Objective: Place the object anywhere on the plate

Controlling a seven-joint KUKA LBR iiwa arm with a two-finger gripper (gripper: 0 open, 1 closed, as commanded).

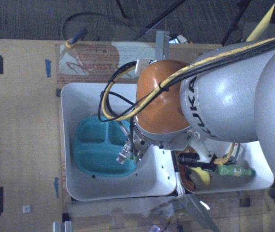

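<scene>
A teal divided plate [96,146] lies in the left white bin [74,178], toward its left side. My gripper [127,153] hangs over the plate's right edge, below the orange wrist band [159,100]. Its tips are small and partly covered by the wrist, so what lies between them cannot be made out. In the right bin [265,178], a green bottle [234,171], a yellow piece [203,176] and some dark items lie under the arm.
The big grey arm body [234,91] covers most of the right bin and the divider between the bins. Yellow and black cables [109,100] loop over the left bin's upper part. Bare white floor shows around the plate.
</scene>
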